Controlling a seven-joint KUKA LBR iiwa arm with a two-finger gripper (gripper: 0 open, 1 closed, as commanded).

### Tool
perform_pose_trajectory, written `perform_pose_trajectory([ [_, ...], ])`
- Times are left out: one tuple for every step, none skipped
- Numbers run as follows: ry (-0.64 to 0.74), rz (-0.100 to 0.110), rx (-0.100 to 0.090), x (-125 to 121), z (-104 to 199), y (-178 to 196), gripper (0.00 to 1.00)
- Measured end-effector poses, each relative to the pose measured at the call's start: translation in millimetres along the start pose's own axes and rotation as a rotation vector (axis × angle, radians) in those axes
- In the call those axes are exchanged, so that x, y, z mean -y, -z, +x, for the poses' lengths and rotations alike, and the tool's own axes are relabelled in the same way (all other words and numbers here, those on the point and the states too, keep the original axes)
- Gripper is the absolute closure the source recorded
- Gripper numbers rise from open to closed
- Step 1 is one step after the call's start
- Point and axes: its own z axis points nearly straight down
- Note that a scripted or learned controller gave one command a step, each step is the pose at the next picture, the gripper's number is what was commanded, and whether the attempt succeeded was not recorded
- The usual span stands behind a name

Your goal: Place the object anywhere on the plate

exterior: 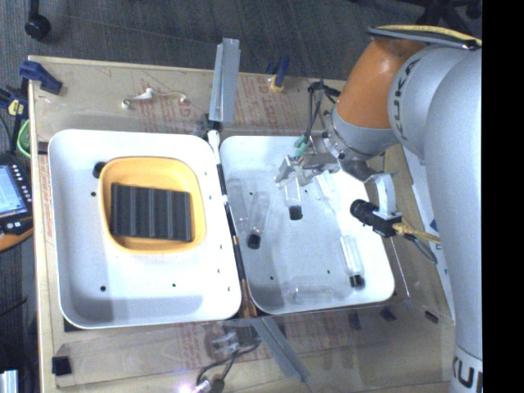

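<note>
A yellow plate [151,170] with a dark ridged centre lies in the left white bin [74,285]. My gripper [300,173] hangs over the upper middle of the right bin [377,293]. Right below it is a clear tube with a black cap [294,201], its top end touching or just under the gripper; whether it is held or lying on the bin floor is unclear. A second clear tube [255,219] lies near the right bin's left wall. A third [352,260] lies toward its lower right.
A faint clear object [307,289] rests near the right bin's front wall. The two bins meet at a narrow ridge [229,228]. A grey metal bar [223,80] stands behind the bins. The arm's large body [442,137] covers the right side.
</note>
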Motion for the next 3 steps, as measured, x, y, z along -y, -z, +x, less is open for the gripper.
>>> perform_pose_trajectory([
  [0.092, -0.001, 0.001, -65, 54, 38, 1.00],
  [0.331, 0.003, 0.000, -58, 133, -1, 1.00],
  [0.649, 0.003, 0.000, -33, 147, -10, 1.00],
])
